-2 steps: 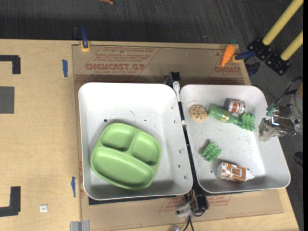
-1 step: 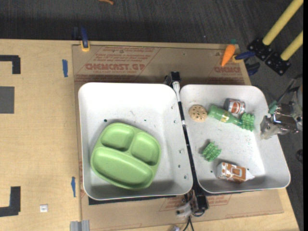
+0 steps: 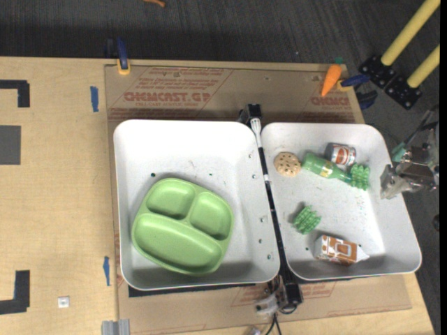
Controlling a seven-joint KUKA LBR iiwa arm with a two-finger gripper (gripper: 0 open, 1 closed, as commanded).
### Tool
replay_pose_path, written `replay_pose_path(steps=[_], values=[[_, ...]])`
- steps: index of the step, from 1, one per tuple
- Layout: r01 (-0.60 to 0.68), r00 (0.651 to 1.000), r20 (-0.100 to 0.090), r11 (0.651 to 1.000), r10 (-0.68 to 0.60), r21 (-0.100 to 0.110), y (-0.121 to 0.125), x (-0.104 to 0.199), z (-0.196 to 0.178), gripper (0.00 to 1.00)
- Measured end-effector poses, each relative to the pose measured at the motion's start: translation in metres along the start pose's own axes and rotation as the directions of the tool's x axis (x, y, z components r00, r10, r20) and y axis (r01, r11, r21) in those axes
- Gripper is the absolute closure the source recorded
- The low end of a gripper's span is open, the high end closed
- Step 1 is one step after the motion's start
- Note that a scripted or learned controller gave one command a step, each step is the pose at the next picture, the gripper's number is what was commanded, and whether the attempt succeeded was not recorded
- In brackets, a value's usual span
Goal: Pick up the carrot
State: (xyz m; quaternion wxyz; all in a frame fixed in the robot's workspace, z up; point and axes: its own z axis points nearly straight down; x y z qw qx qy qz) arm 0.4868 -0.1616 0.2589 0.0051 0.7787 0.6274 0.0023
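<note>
The carrot (image 3: 331,78) lies outside both bins, on the brown cardboard sheet (image 3: 181,89) that covers the bench, just beyond the far rim of the right bin (image 3: 398,208). It is a small, smooth orange cone with a green tuft at its top end, tilted slightly, and a blue clamp (image 3: 353,81) sits just beside it on the side away from the left bin.

The right bin is a shallow white tray with rounded corners and a matte, slightly scuffed floor. Inside it, toward the far rim, lie a round tan cookie (image 3: 286,163) with a speckled face, a glossy green bottle (image 3: 328,168) lying on its side, a red and white can (image 3: 341,155) touching the bottle, and a knobbly green piece (image 3: 360,176) at the bottle's end. Near the bin's middle rests another bumpy green piece (image 3: 306,219), and toward the near rim an orange and white box (image 3: 338,249) lies flat.

The gripper (image 3: 405,173) is at the right bin's outer rim, a metallic, blocky shape, well apart from the carrot. Whether its fingers are parted or closed I cannot tell; nothing is visibly between them.

The left bin (image 3: 140,145), joined to the right bin along a black divider, holds a smooth, rounded green plastic plate (image 3: 183,224) moulded into three compartments. Beyond the right bin's far corner, two yellow poles (image 3: 415,23) rise from black clamps.
</note>
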Motion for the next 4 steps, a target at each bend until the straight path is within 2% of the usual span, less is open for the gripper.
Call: replay_pose_path(steps=[1,2,3,4], values=[[0.001,1.0,0.001,1.0,-0.001,-0.003,0.001,0.0,-0.01,1.0],[0.287,0.958,-0.007,0.958,-0.286,0.011,0.005,0.023,0.033,1.0],[0.504,0.864,-0.009,0.864,-0.504,0.009,-0.013,0.034,0.056,1.0],[0.475,0.88,-0.004,0.88,-0.475,0.006,0.015,-0.04,0.071,1.0]])
